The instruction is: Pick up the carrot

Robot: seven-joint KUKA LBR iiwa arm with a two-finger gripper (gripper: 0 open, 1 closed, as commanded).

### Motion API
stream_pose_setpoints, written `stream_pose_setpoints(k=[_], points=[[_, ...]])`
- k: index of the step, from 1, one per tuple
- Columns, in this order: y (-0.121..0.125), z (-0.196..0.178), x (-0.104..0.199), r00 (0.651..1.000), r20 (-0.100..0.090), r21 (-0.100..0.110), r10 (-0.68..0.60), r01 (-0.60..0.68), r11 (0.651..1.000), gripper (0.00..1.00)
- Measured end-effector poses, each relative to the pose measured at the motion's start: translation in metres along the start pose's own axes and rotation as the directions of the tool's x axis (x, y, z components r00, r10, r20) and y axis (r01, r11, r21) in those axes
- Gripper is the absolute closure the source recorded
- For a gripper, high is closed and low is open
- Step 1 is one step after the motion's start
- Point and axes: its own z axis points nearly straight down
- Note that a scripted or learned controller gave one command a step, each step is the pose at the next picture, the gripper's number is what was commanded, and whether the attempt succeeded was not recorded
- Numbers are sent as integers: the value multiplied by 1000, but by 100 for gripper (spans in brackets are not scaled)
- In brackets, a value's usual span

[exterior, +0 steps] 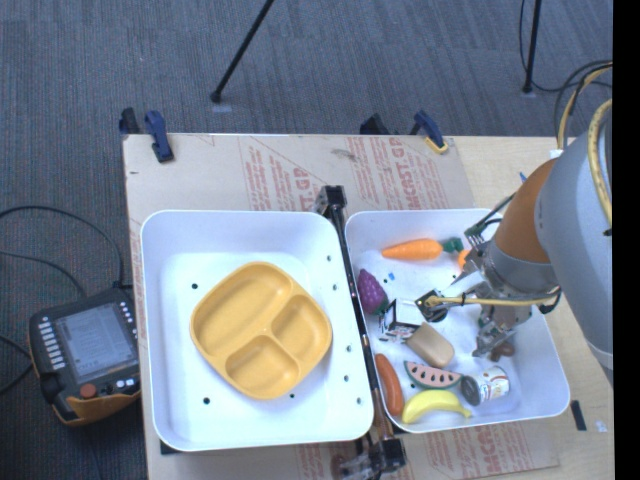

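Grey carpet (pixel 300 48) fills the room's floor, crossed by two thin black stand legs (pixel 245 40) near the top. On it stands the surface (pixel 260 168), a brown board printed with red lettering and held by blue clamps (pixel 158 133) along its far edge. A handheld control pendant (pixel 88 348) lies on the carpet to the left, its cable looping away.

Two white bins sit side by side on the surface. The left bin (pixel 170 238) holds a yellow divided plate (pixel 262 328). In the right bin (pixel 545 388), the carrot (pixel 412 250) lies on its side near the far wall, well apart from the hand (pixel 492 343). Whether the hand's fingers are apart or together, I cannot tell. Nearer lie a purple eggplant (pixel 371 290), a watermelon slice (pixel 433 375), a banana (pixel 437 404) and a small can (pixel 486 384).
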Motion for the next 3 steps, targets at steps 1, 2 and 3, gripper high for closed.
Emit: stream_pose_setpoints(k=[1, 2, 3], points=[[-5, -1, 55, 995, -3, 2, 98, -98, 995, 0], [10, 1, -33, 997, -4, 4, -78, 78, 997, 0], [9, -7, -35, 997, 2, 14, -72, 72, 997, 100]])
